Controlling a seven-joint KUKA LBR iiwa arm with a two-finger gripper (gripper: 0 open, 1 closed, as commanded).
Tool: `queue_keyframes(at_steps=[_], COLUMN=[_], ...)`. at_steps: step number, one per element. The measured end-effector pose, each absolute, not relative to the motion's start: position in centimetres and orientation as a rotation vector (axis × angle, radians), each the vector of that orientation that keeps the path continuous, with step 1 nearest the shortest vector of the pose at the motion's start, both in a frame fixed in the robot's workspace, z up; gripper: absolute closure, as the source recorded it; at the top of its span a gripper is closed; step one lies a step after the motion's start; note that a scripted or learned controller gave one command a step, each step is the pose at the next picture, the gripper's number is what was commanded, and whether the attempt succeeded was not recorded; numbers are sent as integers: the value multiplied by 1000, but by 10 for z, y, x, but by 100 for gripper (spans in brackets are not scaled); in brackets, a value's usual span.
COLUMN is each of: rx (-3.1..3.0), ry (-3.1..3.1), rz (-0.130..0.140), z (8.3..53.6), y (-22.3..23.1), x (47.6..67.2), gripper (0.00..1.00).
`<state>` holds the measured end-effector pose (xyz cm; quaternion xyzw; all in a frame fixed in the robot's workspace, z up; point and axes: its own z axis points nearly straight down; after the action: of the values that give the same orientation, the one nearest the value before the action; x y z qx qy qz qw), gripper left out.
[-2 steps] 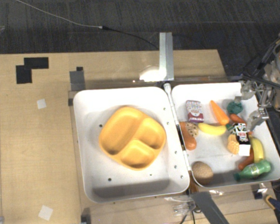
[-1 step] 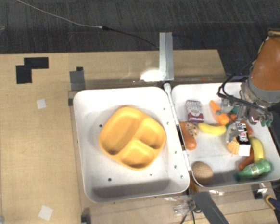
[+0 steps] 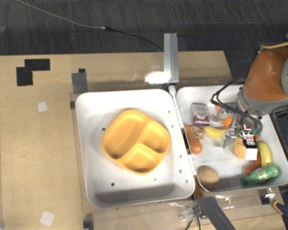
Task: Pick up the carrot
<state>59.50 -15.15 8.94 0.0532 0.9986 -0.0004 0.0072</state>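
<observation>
- The carrot (image 3: 253,167) lies near the front of the right bin (image 3: 286,175), a small orange-red piece wedged between the green bottle (image 3: 261,174) below it and a yellow banana (image 3: 264,153) above it, touching or nearly touching both.
- It looks like a light, stiff plastic toy with a smooth, likely slippery skin; across its narrow middle seems the best hold, though the neighbours crowd it.
- Counted in the right bin: one carrot, one green bottle, one brown potato-like lump (image 3: 207,176), one hot dog (image 3: 194,139), two bananas, and a few small pieces I cannot name.
- The end effector (image 3: 238,132) hangs over the bin's middle, further back than the carrot; I cannot tell its state.
- The left bin (image 3: 89,141) holds one yellow divided plate (image 3: 136,140).
</observation>
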Motion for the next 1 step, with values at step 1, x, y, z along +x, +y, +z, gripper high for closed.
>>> queue_keyframes(at_steps=[1], rx=[-53], ry=[3131], rz=[0], z=[88], y=[-127], x=[641], gripper=[0])
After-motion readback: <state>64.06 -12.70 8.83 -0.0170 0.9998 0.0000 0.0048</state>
